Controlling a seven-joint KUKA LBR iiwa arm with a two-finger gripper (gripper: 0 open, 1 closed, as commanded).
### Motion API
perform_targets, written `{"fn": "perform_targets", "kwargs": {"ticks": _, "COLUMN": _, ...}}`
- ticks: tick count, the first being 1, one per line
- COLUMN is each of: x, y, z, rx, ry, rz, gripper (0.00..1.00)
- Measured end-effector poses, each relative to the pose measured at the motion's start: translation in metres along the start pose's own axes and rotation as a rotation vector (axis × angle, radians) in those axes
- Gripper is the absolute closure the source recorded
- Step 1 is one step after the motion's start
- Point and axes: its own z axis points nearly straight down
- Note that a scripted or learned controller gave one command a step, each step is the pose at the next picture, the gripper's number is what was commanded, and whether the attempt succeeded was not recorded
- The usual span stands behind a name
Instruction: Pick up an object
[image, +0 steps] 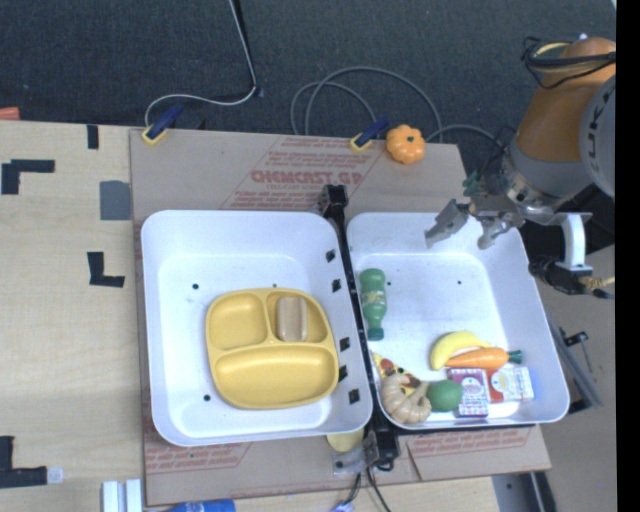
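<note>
Objects we might pick sit in the right bin: bottle, banana, carrot, carton; our gripper hangs over that bin's far edge, fingers spread apart with nothing between them; a yellow tray fills the left bin.

Red print runs across the cardboard sheet under the bins, above the left bin; it reads roughly "CHEMCAST GP", with smaller red lines around it too fine to make out. More red print shows on the same sheet along the front edge, unreadable. A small carton in the right bin carries a printed label in red and white; its words are too small to read.
</note>
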Motion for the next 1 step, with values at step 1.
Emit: {"fn": "perform_targets", "kwargs": {"ticks": 1, "x": -0.0242, "y": -0.0686, "z": 0.0418, "rx": 0.006, "ry": 0.001, "rz": 0.004, "gripper": 0.00}}
